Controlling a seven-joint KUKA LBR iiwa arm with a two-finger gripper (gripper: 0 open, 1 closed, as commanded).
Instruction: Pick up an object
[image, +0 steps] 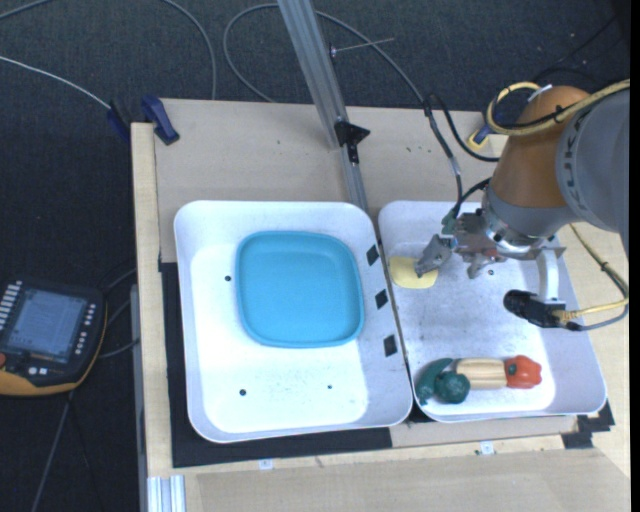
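A black handheld pendant (45, 335) with a grey screen is seen far left of the right bin, off the desk (270, 130), which looks like pale wood. The left bin (200, 250), smooth white plastic, is occupied by a shallow turquoise tray (298, 288) with rounded corners. In the right bin (470, 330), its floor scuffed grey, a soft-looking pale yellow piece (410, 273) is found at the left wall. The pincer (452, 256) is positioned just right of that piece; whether it is apart or together cannot be told. Nothing is judged lifted yet. Along the bin's near wall a dark green lump (443, 385) and a tan wooden peg with a red end (498, 373) are laid.
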